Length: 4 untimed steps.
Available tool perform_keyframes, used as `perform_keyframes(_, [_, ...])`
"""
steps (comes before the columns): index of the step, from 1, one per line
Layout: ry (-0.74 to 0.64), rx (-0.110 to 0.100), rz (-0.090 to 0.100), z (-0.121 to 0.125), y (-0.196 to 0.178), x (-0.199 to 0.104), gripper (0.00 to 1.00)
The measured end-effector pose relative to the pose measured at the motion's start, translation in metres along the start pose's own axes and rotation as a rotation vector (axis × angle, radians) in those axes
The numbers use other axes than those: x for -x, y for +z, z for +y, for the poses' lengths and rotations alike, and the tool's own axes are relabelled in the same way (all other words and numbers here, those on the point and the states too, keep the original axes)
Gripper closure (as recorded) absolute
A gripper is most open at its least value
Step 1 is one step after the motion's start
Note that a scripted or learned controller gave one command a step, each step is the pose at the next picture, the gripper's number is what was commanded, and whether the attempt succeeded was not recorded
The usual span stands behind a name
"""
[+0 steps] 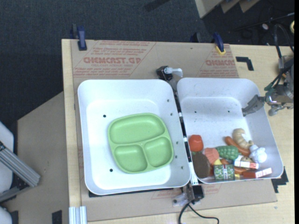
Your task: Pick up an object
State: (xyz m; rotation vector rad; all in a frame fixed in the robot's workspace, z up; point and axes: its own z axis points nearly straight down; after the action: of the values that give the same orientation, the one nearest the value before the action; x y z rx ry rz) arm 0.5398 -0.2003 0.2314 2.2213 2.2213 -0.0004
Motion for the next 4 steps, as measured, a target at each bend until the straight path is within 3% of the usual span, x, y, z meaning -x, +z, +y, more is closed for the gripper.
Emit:
perform_keyframes(1, [0.002, -0.008, 0.004, -0.022, 0.154, -0.002, 0.00])
perform_keyframes(2, [0.001, 0.006, -0.002, -0.018, 0.135, -0.001, 1.00])
perform_keyframes(3, [-0.008, 0.006, 0.001, 0.004, 0.085, -0.075, 1.00])
perform_keyframes(4, [0.004, 0.008, -0.006, 0.041, 0.046, 0.000, 1.00])
